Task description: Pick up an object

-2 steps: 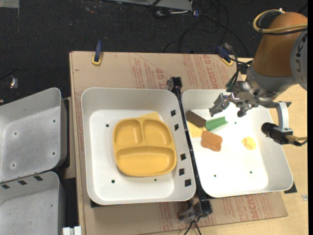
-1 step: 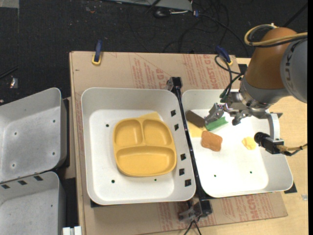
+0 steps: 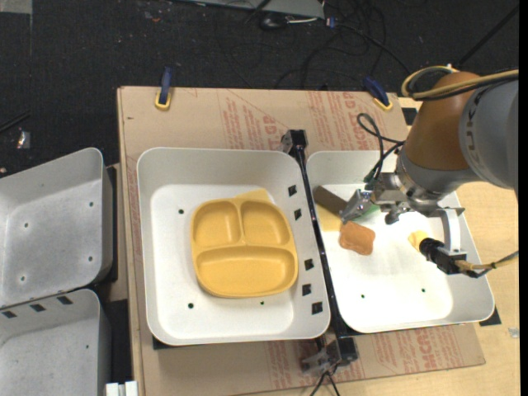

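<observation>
You cannot tell if the gripper (image 3: 361,208) is open or closed, or if it has hold of anything; its tip is small and dark under the arm. The orange lump (image 3: 357,238) lies in the right bin (image 3: 396,308), just beside the gripper at its 6 o'clock. You cannot tell if they touch. The lump sits close to the bin's 9 o'clock wall. Toward 5 o'clock from the lump the bin floor is bare white. Farther back, at the gripper's 10 o'clock, a dark flat shape (image 3: 330,198) is hard to make out. At 9 o'clock, the left bin (image 3: 165,304) holds a yellow tray (image 3: 243,250).
</observation>
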Controlling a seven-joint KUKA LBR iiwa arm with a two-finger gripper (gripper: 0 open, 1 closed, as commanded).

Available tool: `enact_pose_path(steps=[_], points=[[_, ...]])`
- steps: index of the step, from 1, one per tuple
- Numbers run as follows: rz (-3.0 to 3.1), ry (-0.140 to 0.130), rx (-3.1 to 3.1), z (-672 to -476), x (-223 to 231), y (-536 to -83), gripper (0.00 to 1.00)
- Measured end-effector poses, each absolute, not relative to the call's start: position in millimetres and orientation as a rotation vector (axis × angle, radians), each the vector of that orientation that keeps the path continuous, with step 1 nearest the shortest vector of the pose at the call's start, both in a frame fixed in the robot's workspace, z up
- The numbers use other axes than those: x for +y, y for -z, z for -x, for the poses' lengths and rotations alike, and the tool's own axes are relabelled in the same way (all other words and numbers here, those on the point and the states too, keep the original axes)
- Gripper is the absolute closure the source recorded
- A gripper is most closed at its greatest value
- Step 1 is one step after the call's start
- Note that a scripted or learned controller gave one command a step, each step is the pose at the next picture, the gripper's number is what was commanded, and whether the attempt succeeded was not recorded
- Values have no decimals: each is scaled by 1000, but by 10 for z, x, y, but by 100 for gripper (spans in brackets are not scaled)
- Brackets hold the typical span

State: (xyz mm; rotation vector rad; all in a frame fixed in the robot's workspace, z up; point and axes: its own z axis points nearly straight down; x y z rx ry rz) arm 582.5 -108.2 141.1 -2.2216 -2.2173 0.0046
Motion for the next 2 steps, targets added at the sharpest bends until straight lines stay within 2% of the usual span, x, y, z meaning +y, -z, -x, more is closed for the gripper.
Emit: enact_pose_path(steps=[1,2], points=[[2224,0,-2220,-5838,-1077,-1541,100],[2225,4,-2224,-5752,-1084,-2112,100]])
